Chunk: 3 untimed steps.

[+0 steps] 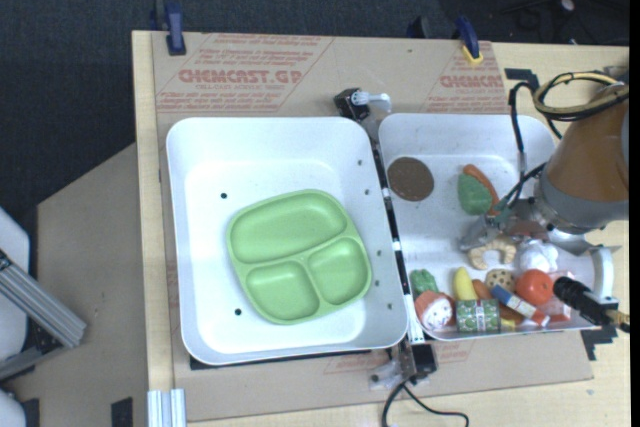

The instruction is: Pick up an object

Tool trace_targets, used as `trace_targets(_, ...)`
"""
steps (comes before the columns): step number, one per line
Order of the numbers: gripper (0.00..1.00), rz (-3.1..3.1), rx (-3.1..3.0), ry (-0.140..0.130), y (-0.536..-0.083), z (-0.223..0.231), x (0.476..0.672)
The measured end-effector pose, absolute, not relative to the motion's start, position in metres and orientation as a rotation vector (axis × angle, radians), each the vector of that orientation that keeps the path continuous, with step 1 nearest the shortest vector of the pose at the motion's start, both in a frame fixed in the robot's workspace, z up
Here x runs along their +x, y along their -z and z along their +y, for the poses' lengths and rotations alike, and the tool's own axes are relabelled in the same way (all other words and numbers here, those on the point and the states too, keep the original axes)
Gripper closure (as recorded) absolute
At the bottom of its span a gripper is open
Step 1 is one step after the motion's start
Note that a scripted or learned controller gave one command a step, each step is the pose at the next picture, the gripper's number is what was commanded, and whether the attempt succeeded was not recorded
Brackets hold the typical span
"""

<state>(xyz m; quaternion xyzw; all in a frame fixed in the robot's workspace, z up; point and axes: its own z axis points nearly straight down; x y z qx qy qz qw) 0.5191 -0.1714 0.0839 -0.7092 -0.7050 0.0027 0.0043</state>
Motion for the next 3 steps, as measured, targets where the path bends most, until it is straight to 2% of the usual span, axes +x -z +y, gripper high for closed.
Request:
trace_targets(1,1.0,-2.221,-2.225,0.002,-0.095,-0.17,0.525)
trace_targets(2,1.0,-2.23,-2.216,0.006,-0.084,-0.111,0.574)
trace_targets(3,1.0,-2.228,-2.215,0.007,-0.19,-0.046,0.516)
